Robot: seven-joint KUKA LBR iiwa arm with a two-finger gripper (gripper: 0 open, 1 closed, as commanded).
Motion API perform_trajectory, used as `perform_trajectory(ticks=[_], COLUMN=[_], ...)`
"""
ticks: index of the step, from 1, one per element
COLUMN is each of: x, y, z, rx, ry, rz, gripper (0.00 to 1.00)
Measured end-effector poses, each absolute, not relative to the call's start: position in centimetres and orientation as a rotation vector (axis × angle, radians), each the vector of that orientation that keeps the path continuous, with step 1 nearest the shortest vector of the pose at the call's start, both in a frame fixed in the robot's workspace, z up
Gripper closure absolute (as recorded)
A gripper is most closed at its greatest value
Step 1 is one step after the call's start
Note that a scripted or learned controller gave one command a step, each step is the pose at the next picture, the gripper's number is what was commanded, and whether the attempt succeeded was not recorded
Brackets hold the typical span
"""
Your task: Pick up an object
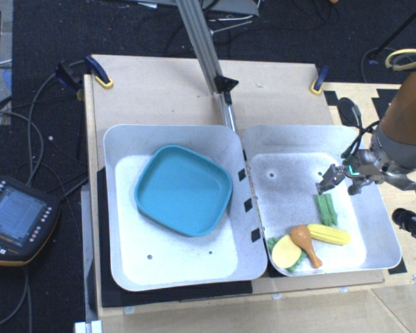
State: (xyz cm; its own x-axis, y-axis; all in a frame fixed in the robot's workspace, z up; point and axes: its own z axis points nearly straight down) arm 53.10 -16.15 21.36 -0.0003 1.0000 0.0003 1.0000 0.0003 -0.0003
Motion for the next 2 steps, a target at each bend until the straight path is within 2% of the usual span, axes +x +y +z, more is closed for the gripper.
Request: perform_trajectory(ticks=[1,2], x=[53.1,52.8], y=[-16.1,-16.1], z=[21.4,17.1], rx=[-2.221,-2.219], ry=[-2.221,-2.219], rz=[0.0,0.003], gripper=[0.0,0.0])
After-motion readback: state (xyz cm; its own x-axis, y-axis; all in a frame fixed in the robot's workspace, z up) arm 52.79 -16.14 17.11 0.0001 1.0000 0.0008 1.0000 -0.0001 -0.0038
